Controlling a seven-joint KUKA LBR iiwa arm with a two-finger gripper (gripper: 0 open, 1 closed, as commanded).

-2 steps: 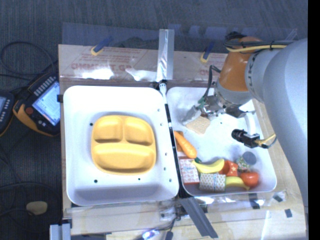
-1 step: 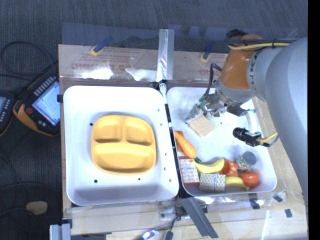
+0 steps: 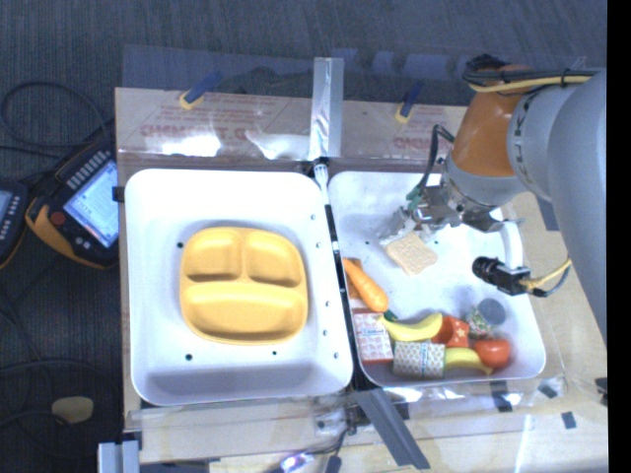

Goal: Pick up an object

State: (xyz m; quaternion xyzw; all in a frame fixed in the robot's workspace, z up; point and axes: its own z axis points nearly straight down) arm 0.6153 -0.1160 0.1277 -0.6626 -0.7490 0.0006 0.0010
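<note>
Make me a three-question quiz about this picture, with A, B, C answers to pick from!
1. Where is the yellow tray?
A. left bin
B. right bin
C. on the floor

2. What colour is the carrot?
A. blue
B. orange
C. white

3. How does the cracker lie?
A. flat on the right bin's floor, just below the claw
B. on the yellow tray
C. buried under the banana

Answers:
1 A, the tray sits in the middle of the left bin.
2 B, it is orange, beside the wall between the bins.
3 A, it lies flat and uncovered in the right bin.
</note>
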